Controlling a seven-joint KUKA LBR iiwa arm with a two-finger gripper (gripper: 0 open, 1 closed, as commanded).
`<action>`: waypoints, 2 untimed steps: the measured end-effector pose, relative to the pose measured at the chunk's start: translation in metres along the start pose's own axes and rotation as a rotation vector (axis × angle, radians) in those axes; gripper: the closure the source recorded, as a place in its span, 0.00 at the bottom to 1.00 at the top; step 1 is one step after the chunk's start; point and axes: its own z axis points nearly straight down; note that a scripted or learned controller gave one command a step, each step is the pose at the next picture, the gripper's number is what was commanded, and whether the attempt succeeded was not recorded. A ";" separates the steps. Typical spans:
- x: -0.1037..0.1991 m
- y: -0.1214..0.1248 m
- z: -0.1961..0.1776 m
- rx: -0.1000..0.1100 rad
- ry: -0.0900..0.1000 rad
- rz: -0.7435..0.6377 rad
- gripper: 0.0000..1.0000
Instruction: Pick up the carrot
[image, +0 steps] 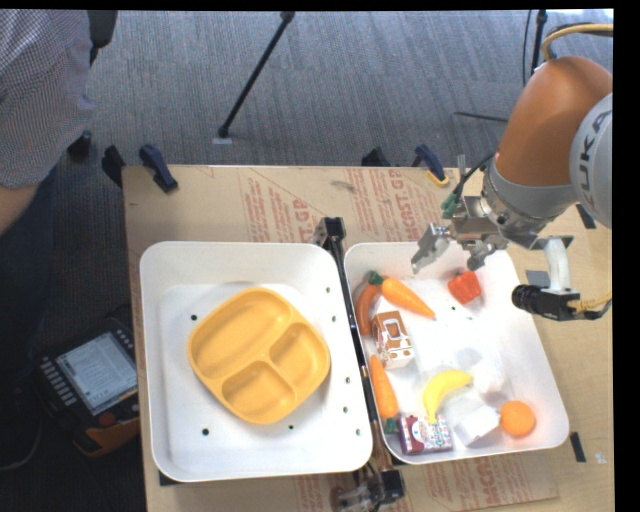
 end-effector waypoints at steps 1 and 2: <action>-0.015 0.010 0.125 0.002 0.001 0.003 0.00; -0.048 0.024 0.163 0.002 0.000 0.003 0.00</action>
